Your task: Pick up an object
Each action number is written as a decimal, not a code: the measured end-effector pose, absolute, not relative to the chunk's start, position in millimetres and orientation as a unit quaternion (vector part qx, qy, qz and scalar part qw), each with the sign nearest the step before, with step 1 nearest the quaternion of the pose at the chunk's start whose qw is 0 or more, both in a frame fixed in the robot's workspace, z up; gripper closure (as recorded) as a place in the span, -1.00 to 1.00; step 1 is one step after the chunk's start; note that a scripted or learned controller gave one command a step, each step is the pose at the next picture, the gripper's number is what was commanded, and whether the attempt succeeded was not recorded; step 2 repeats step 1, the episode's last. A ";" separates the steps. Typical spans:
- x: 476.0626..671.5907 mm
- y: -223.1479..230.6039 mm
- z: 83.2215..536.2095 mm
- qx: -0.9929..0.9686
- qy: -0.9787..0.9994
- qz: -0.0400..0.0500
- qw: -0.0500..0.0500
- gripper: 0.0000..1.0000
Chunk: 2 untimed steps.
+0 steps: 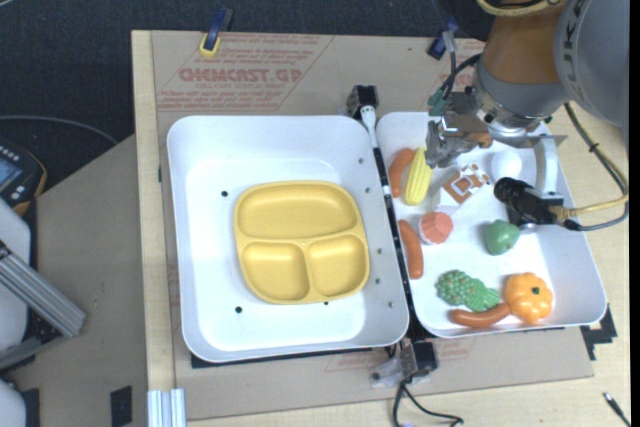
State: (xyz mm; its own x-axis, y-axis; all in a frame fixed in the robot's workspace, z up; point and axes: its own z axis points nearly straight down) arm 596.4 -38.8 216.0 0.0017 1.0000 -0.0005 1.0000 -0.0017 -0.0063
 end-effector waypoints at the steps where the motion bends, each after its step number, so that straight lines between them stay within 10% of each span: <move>1: 594.4 -19.5 222.4 -0.706 -0.708 0.001 0.001 1.00; 2: 594.4 -19.5 222.4 -0.706 -0.708 0.001 0.001 1.00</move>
